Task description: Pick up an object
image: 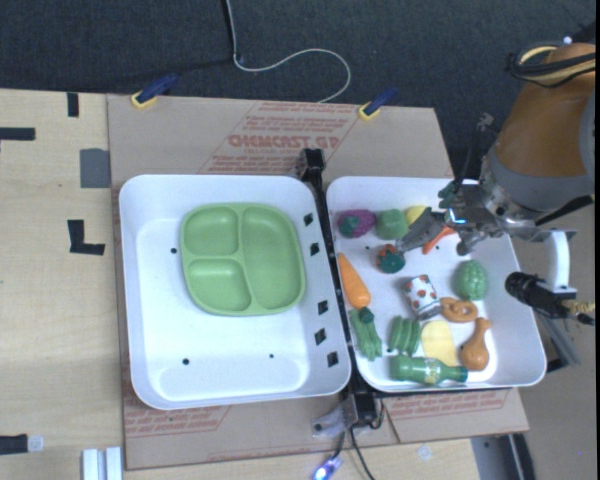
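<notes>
The right bin [525,363] holds several toy foods. Among them are a purple and green piece [355,223], a green round piece [390,222], a red and green piece [390,260], an orange carrot [354,284], a small white and red can [421,290], a green leafy piece [470,279] and a green bottle [426,371]. My gripper [427,235] hangs low over the bin's far middle, right of the green round piece and above the can. A small orange-red piece [441,236] shows right at the gripper; whether it is held is unclear.
The left bin [150,298] holds a green divided plate [244,258]. A brown drumstick [475,342], a yellow piece [438,341] and green vegetables [400,333] crowd the right bin's near side. A black divider [325,268] runs between the bins. The arm's body [540,148] looms over the right edge.
</notes>
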